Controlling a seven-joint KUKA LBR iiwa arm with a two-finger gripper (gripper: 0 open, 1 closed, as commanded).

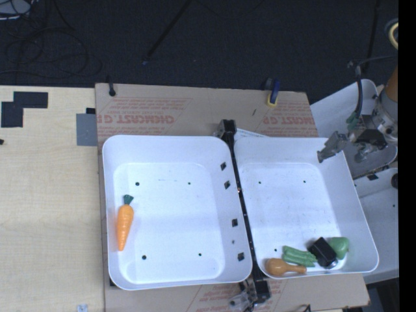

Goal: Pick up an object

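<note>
From above, the grey two-finger gripper [338,145] hangs over the right shallow white plastic bin's [296,174] far right rim, its jaws apart and holding nothing. In that bin's near corner lie a small black block [322,251], green plastic vegetables [300,256] and a tan pear-shaped toy [283,267]. An orange plastic carrot [124,221] rests in the left white bin [169,158].

A flat sheet of brown cardboard with red printed lettering [195,112] lies on the pale wooden bench top [45,200], and a blue-and-yellow clamp [273,92] grips its far edge while a small black peg [111,90] stands at its far left corner. On the wood to the left sit a dark L-shaped patch [21,106] and a grey square patch [86,129]. Beyond the bench, thin black cables [39,18] trail over dark floor.
</note>
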